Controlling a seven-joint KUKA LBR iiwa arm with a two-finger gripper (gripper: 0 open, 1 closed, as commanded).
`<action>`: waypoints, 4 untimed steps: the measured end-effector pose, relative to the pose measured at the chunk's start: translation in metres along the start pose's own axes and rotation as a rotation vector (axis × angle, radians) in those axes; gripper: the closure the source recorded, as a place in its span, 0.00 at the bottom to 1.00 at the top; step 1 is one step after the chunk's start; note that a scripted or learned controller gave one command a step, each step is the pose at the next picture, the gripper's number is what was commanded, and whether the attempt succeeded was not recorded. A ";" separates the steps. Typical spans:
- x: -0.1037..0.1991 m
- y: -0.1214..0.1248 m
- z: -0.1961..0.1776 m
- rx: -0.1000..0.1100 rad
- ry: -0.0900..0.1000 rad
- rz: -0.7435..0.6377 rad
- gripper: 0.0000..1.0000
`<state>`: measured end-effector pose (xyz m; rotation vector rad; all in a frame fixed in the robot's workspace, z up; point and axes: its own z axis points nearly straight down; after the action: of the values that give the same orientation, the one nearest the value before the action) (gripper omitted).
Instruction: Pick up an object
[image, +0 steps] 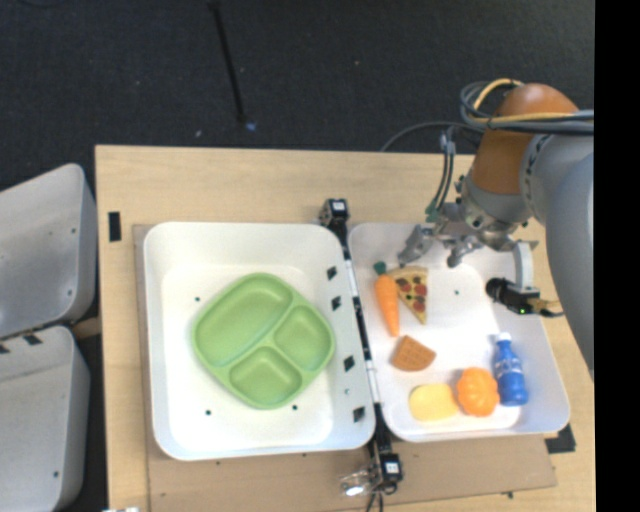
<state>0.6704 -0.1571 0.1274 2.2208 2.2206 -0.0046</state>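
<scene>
Hovering over the right bin (540, 425), spread fingers (412, 245) hold nothing, their tips blurred above the pizza slice (413, 291).

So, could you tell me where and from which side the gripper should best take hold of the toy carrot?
Probably across the carrot at its thick upper half, coming straight down from above. It lies flat and lengthwise in the right bin, so the fingers would close across its narrow width. The pizza slice lies close on its right, leaving little room there.

Both white bins (165, 300) are looking like smooth, faintly glossy plastic — the green divided tray (262, 340) too — while the bench (120, 180) is showing matt, pale wood.
</scene>
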 end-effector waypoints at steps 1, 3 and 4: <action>-0.001 0.001 -0.014 -0.006 -0.002 0.000 1.00; -0.008 -0.009 -0.109 -0.008 0.001 0.005 1.00; -0.010 -0.008 -0.164 -0.009 0.000 -0.002 1.00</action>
<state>0.6627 -0.1666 0.2917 2.2147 2.2179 0.0061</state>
